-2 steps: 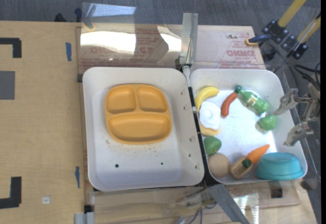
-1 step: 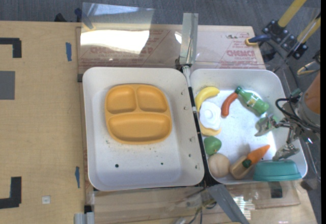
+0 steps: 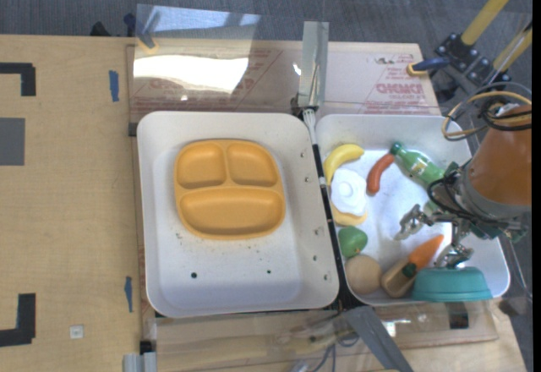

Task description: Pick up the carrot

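From above, the surface carries two white bins side by side. The left bin (image 3: 169, 277) holds an orange divided plate (image 3: 227, 188). The right bin (image 3: 499, 273) is crowded: a banana (image 3: 340, 161), a fried egg (image 3: 347, 193), a red sausage (image 3: 380, 173), a green bottle (image 3: 417, 164), a lime (image 3: 352, 239), a potato (image 3: 363, 272), a teal bowl (image 3: 452, 284), and the carrot (image 3: 424, 251).

The carrot lies near the bin's front right, slanting, its thick end down toward a brown piece beside the potato and its tip up toward the arm. The gripper (image 3: 433, 237) hangs just over it, fingers spread, one to the carrot's left and one to its right; nothing is between them yet.

The carrot looks like a light, rigid plastic toy with a smooth, tapered skin, likely to slip out. The thicker middle is the best place to pinch, across its width, clear of the bowl's rim.
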`<state>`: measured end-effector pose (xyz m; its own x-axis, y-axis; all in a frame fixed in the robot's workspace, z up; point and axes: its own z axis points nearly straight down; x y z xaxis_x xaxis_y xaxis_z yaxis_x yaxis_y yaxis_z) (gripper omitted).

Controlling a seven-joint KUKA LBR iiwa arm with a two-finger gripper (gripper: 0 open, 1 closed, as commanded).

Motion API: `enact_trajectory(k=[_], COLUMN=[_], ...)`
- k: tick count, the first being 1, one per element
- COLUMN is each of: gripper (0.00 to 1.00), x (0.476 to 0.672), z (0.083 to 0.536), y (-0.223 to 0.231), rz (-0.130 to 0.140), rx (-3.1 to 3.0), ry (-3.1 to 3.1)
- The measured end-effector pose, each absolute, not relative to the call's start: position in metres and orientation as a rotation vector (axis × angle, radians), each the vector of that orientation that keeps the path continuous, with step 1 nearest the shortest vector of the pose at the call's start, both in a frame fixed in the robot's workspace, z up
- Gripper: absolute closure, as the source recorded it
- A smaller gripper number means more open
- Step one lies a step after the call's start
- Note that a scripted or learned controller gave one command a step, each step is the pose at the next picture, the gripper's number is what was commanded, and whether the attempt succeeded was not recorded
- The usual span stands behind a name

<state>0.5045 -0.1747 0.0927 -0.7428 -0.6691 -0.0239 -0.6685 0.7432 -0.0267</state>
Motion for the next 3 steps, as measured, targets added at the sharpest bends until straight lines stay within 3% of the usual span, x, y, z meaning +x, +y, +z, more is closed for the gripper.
enact_trajectory(k=[2,3], gripper=[0.00,1.00], x=[0.491,0.493], z=[0.092,0.103], y=[-0.149,-0.145], rz=[-0.034,-0.032], rx=[-1.838,-1.835], ry=[2.513,2.508])
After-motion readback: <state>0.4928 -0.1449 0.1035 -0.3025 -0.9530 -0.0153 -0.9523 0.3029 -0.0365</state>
